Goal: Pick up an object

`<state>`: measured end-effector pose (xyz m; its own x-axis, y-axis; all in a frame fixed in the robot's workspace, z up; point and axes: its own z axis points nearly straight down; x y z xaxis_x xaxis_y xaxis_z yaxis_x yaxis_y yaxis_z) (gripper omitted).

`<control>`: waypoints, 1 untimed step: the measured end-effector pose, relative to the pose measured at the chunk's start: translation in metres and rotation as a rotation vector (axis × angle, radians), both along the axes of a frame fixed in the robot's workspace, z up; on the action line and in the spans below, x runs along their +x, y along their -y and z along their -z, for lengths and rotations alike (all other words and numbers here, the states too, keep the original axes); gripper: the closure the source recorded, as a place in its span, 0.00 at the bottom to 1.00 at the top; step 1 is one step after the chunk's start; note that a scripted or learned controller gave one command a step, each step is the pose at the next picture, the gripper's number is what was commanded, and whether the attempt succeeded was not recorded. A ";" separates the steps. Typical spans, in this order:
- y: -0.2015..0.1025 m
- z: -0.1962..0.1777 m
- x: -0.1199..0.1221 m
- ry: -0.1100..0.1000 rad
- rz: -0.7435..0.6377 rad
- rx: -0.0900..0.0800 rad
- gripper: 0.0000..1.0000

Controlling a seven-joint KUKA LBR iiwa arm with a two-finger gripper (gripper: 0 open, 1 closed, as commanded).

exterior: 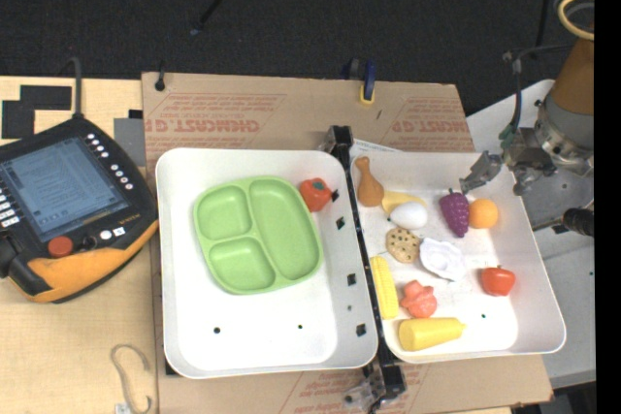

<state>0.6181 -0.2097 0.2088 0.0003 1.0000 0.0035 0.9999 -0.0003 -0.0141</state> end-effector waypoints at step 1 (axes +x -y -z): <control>0.000 -0.008 0.003 0.013 -0.001 -0.003 0.00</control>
